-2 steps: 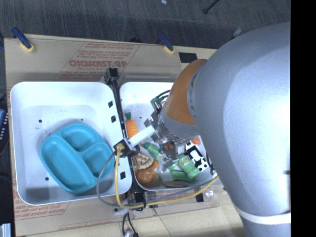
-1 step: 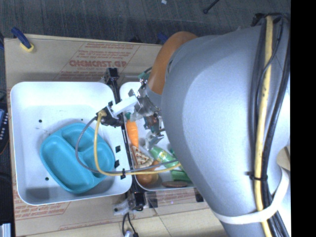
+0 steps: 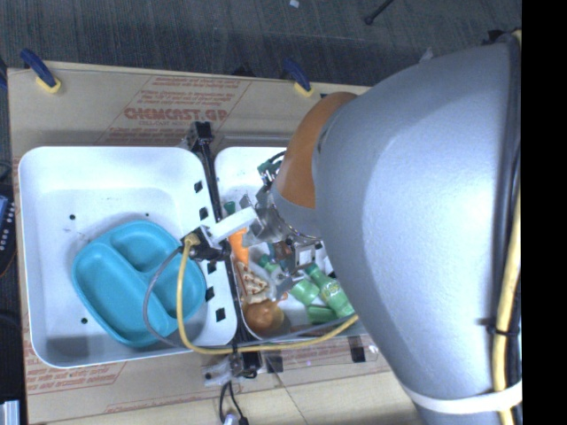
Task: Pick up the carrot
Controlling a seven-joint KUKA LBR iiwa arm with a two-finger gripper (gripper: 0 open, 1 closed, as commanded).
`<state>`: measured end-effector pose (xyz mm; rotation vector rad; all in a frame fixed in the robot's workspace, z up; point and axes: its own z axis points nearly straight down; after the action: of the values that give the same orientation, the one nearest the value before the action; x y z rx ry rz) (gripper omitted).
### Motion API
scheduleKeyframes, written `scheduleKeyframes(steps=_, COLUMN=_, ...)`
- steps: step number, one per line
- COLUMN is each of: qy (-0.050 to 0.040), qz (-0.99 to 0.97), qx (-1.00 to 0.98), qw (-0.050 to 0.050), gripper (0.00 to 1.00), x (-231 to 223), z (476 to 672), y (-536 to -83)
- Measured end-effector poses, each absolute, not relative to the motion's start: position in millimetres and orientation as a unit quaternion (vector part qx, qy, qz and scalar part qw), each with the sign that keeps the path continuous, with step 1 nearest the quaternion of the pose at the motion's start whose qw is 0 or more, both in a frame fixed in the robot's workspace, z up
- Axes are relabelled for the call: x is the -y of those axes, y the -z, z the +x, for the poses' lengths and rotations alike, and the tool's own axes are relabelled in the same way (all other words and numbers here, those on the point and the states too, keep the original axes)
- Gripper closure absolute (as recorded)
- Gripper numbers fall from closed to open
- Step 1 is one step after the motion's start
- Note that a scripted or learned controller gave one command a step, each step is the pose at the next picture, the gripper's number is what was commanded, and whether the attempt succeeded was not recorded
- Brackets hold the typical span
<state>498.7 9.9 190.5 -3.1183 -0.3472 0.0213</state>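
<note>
The carrot [image 3: 239, 247] lies in the right bin [image 3: 237, 161] by its left wall, long axis running near to far. The jaws [image 3: 282, 253] hang beside it; their state cannot be told. On the desk [image 3: 106, 104] beyond, cardboard reads "CHEMCAST".

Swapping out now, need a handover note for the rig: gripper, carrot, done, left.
Gripper: low in the right bin, among the items; finger state unreadable.
Carrot: orange piece at the right bin's left wall, beside the gripper, not visibly held.
Left bin: blue tray.
Done: arm has reached into the right bin.
Left: grasp the carrot and lift it.
</note>
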Motion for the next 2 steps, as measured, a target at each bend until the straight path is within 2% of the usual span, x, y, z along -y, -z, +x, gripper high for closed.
scheduleKeyframes(steps=2, qy=-0.008, qz=-0.993, qx=0.118, qw=0.003, gripper=0.0, x=-13.7, z=491.6, y=-190.4)
